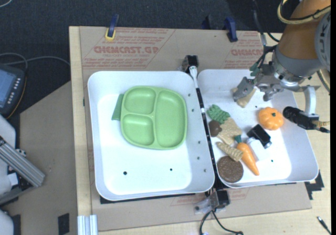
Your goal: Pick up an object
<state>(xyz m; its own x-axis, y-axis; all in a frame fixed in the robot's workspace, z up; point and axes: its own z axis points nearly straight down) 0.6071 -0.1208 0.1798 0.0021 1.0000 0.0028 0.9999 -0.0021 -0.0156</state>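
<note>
The right bin [294, 168] holds a loose cluster of toy foods. A small orange pumpkin [270, 118] sits toward the right side. A green leafy piece [218, 113] lies near the left wall, with a dark brown lump [214, 128] just below it. A tan cracker [229, 133] lies beside that. An orange carrot [248, 157] lies slanted, tip toward the near edge, next to a round brown cookie [230, 169]. A black-and-white block [259, 136] lies between pumpkin and carrot.
</note>
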